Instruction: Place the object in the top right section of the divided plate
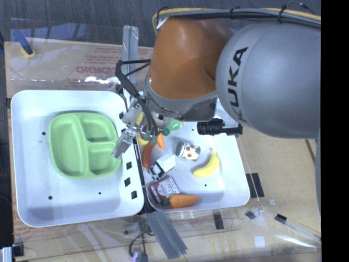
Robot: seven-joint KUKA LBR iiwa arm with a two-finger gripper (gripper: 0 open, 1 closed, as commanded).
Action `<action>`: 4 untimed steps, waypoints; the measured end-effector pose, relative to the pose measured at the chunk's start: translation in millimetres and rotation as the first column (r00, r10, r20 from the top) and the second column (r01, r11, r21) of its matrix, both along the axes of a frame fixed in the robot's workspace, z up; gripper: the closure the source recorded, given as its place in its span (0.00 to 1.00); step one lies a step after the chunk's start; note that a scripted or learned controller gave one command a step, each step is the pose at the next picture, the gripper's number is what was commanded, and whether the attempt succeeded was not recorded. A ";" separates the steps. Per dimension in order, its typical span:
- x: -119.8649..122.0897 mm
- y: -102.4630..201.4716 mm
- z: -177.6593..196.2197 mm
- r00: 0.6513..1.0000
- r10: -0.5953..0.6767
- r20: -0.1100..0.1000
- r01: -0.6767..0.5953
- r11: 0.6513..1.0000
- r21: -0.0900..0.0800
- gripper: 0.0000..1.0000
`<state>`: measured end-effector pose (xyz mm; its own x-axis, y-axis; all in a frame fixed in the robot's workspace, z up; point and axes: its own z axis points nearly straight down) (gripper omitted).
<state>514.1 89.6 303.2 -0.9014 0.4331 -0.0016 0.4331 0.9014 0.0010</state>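
Plate [82, 146] in left bin [27, 201]

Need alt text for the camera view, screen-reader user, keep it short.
A grey and orange KUKA arm reaches from the right over two white bins, its gripper near the divider between them. The left bin holds a green divided plate; the right bin holds a banana, a carrot and other small items.

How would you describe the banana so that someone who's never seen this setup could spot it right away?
Look at the right-hand white bin, the one crowded with small toy foods beneath the big grey and orange arm. Toward that bin's right side lies the banana, a short curved piece. It is the one plain yellow thing there, unlike the orange carrot lower down.
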 end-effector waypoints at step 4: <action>-26.3 13.5 19.7 0.997 0.080 -0.001 -0.080 0.997 -0.001 0.00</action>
<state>487.9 103.2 322.8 -0.9331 0.3596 -0.0013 0.3596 0.9331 0.0001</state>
